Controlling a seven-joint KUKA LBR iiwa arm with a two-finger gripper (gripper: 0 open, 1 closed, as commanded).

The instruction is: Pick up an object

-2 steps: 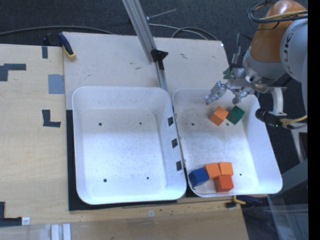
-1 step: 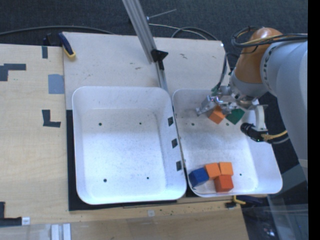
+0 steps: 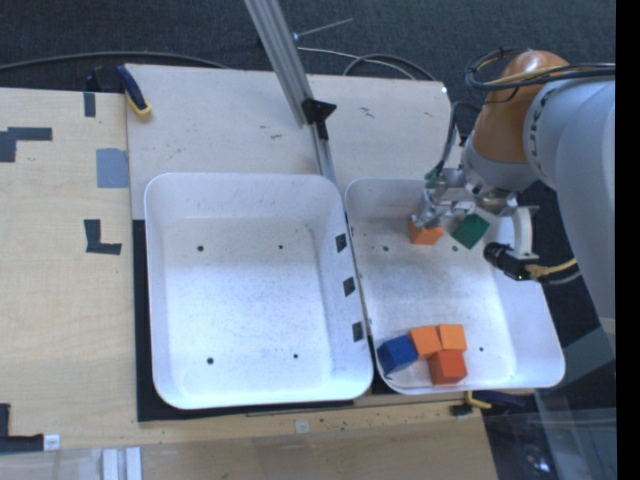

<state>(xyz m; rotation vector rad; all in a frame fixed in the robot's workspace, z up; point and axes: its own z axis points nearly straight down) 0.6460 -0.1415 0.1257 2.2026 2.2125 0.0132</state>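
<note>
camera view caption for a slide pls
Claw over an orange block beside a green block in the right bin.

An orange block (image 3: 426,234) sat near the far side of the right bin (image 3: 520,308), directly under the end effector (image 3: 432,215); whether it was gripped could not be told. A green block (image 3: 469,231) lay just beside it, to its right and tilted. Well apart, by the bin's near rim, four blocks clustered together: a blue one (image 3: 398,352) on the left, two orange ones (image 3: 427,340) (image 3: 452,336) touching, and a darker orange-red one (image 3: 447,367) in front.
</note>
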